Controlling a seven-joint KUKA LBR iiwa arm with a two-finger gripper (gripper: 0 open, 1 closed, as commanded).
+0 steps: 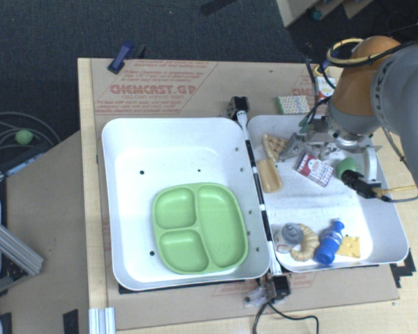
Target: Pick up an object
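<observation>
Packet (314, 170) lies at the back of the right bin (373, 218), just below the gripper (312, 145) — clenched or released, you cannot tell — so centre over it, clear of the bread (269, 176), before you descend.

Arm (397, 82) cut off at right edge; gripper (313, 141) fingertips indistinct; red packet (313, 169) partly hidden beneath wrist.
</observation>
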